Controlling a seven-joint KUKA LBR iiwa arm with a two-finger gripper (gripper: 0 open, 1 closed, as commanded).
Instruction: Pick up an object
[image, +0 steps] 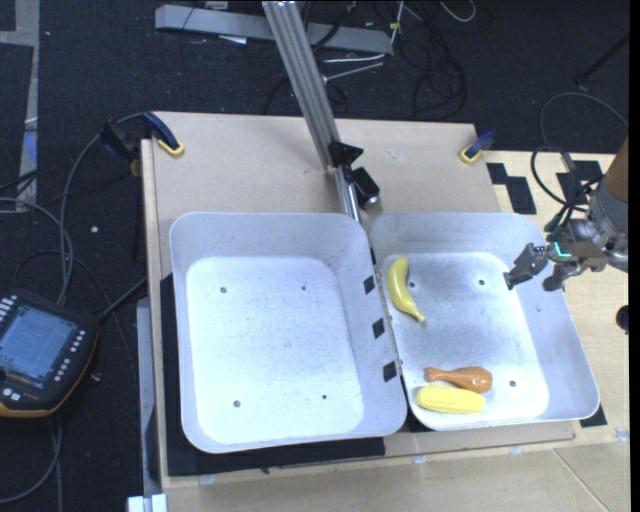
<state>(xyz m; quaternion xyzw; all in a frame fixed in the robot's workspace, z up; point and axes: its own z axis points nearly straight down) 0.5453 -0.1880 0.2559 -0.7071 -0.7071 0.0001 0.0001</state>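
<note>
Evidently my claw (537, 268) hangs spread and holding nothing over the bin's (560, 330) edge; banana (401, 289) lies left, untouched.

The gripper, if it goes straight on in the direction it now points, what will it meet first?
The gripper points left and down into the right bin. It would probably meet the bare bin floor first, before the banana. The height is unclear from this one view.
</note>
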